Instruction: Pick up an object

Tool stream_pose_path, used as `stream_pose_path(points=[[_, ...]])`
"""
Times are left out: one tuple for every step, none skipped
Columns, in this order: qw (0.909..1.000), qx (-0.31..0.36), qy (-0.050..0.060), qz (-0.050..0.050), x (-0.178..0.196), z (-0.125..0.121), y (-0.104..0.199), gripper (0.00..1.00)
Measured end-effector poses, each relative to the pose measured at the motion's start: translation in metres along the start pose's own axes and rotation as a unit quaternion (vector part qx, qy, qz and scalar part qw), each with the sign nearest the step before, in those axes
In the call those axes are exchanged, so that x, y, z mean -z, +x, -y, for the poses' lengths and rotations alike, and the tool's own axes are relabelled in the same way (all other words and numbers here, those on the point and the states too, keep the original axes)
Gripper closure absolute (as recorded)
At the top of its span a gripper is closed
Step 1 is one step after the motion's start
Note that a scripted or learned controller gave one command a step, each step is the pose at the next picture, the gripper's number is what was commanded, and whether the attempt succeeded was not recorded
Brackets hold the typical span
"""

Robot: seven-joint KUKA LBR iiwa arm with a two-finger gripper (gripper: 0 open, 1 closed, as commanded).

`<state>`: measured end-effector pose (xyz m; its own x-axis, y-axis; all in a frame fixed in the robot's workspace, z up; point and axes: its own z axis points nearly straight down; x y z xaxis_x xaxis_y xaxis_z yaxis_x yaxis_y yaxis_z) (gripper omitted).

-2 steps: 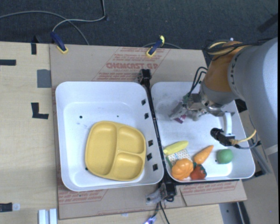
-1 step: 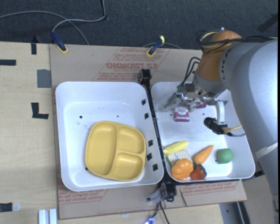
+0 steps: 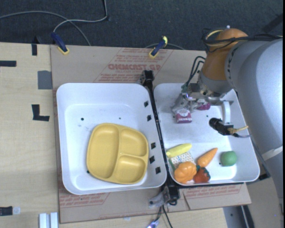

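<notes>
- Gripper (image 3: 184, 104) low in the right bin (image 3: 237, 127), at about 11 o'clock of its floor; jaw state can't be made out from this angle.
- Small pink-and-white packet (image 3: 183, 117) right under the gripper tip, touching or nearly so; can't tell if it is gripped.
- Orange band of arm (image 3: 218, 56) at 1 o'clock from the gripper.
- Bin's 6 o'clock end: yellow corn (image 3: 179, 150), orange pepper (image 3: 185, 171), strawberry (image 3: 202, 175), carrot (image 3: 207, 156) clustered; green ball (image 3: 228, 158) just to their 3 o'clock.
- Left bin (image 3: 69, 127) at 9 o'clock holds a yellow divided plate (image 3: 118, 152).
</notes>
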<state>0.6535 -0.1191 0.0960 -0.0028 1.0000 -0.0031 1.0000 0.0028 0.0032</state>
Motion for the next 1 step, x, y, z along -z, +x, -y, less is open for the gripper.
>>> stream_pose_path(points=[[1.0,0.0,0.0,-0.002,0.0898,0.0209,0.0744,1.0]])
